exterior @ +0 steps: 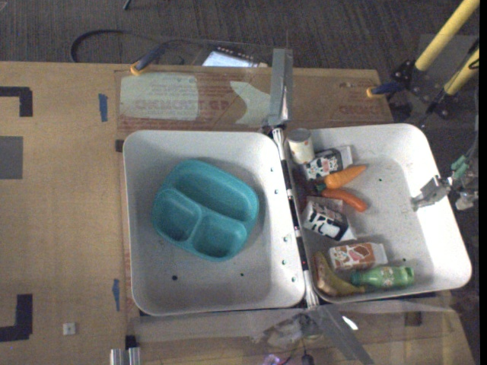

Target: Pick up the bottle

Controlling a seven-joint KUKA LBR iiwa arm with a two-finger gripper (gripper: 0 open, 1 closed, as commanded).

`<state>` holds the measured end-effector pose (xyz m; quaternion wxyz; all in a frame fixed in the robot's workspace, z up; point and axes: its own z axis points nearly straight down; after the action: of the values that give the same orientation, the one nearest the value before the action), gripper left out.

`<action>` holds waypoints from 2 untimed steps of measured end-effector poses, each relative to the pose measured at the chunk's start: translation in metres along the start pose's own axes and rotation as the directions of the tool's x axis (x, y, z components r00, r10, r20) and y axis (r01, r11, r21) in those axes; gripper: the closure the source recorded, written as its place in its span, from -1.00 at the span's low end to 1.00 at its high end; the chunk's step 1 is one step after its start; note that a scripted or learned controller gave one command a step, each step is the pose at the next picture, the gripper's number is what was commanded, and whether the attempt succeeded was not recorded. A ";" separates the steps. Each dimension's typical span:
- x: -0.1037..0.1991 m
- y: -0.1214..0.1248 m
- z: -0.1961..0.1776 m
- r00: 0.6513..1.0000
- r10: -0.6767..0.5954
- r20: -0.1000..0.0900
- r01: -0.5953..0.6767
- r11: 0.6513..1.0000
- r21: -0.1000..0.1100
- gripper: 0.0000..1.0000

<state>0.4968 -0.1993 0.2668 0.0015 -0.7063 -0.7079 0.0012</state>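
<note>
Down on the bench sit two white bins, side by side. In the left bin [144, 158] lies a teal tray [205, 209] with three sections. The right bin [437, 234] has many small things along its left side. The green bottle [383, 277] lies on its side near the bin's front edge, just beside a banana [333, 280] and a small carton [356, 255]. Two carrots [344, 188] lie farther back, near a white cup [300, 144]. The gripper [432, 192] is at the right wall of that bin, well apart from the bottle. I cannot tell its state.
</note>
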 end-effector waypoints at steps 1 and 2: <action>0.032 0.002 0.115 0.996 -0.087 -0.002 0.087 0.996 0.001 -1.00; 0.050 -0.009 0.163 0.995 0.102 0.007 -0.101 0.994 -0.029 -1.00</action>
<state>0.4869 -0.1489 0.1042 -0.0119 -0.7413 -0.6710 -0.0059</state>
